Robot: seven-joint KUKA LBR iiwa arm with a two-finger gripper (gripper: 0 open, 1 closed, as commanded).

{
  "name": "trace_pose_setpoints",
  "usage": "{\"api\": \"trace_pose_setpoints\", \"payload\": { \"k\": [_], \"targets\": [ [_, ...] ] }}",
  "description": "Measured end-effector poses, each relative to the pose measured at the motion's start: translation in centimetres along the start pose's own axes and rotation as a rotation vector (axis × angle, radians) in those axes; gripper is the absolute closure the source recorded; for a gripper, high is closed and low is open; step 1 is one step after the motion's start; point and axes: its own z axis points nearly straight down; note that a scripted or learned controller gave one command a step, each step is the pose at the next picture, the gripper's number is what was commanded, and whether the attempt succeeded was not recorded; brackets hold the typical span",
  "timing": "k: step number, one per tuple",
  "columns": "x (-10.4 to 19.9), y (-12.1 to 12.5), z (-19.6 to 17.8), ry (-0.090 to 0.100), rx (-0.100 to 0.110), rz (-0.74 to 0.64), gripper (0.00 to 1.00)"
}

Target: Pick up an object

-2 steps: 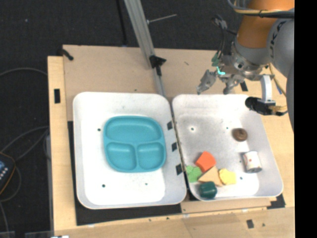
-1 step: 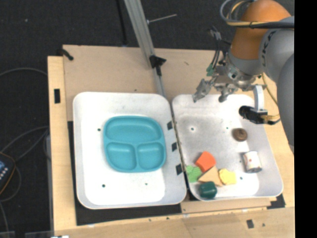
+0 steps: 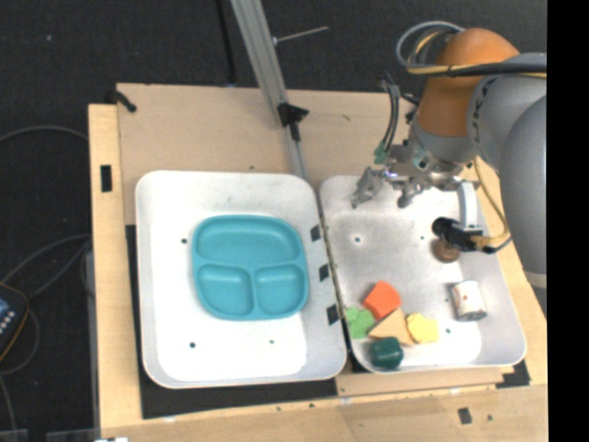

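i see the gripper (image 3: pixel 382 191) over the far left corner of the right bin (image 3: pixel 396 238), its two fingers spread wide with nothing between them. the things to pick from are well apart from it, bunched along the near edge of that bin towards its near left corner. an orange block (image 3: pixel 383 298) sits tilted at the far side of the bunch, with a light green piece (image 3: pixel 358 321) just beside it, hard against the left wall. a tan wedge (image 3: pixel 390 328) lies in the middle, touching a rounded yellow piece (image 3: pixel 422 328) on its right. a dark green lump (image 3: pixel 386 353) sits nearest the near rim. apart from these, close to the right edge, lies a small white cylinder (image 3: pixel 467 299) on its side, with a reddish mark on it. a small brown thing (image 3: pixel 446 252) rests further back near the right edge; i cannot tell what it is. the left bin (image 3: pixel 166 274) holds a teal plate (image 3: pixel 248 267) with three compartments, lying flat at its middle.
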Motion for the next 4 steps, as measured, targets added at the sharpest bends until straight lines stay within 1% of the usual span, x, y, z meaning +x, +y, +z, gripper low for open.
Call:
{"api": "trace_pose_setpoints", "payload": {
  "k": [1, 2, 3, 4],
  "targets": [
    [0.8, 0.3, 5.3, 0.001, 0.0, -0.003, 0.0],
    [0.7, 0.4, 3.8, 0.001, -0.007, -0.002, 1.0],
    [0.8, -0.2, -2.4, 0.002, -0.01, 0.0, 1.0],
    [0.7, 0.0, -7.7, 0.001, -0.011, -0.003, 1.0]
  ]
}}
